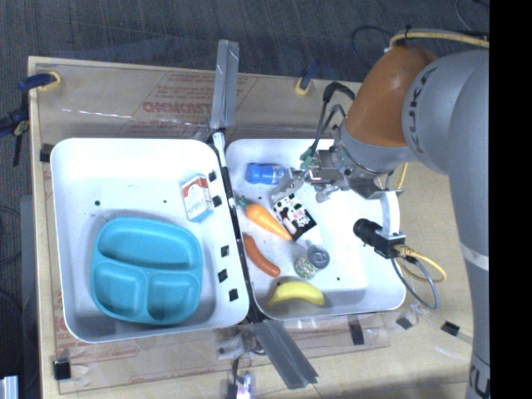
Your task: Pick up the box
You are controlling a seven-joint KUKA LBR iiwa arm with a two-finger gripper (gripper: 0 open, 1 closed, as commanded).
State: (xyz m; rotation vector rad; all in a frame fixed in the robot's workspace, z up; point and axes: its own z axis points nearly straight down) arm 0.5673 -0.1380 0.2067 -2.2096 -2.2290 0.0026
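A small red and white box [195, 197] lies in the left bin [125, 160], by the wall it shares with the other bin and just above a blue divided plate [150, 268]. My gripper [293, 194] hangs over the right bin [366, 281], reaching in from the right. Its tip is right above a small black and white patterned pack [297, 218], between a blue cup [264, 174] and a carrot [268, 219]. I cannot see whether it touches the pack.
The right bin also holds a red sausage-shaped toy [260, 256], a banana [296, 293] and a small round tin [312, 260]. A black connector and cable [378, 238] hang off the arm over the bin's right side. A grey divider bar [223, 86] runs between the bins.
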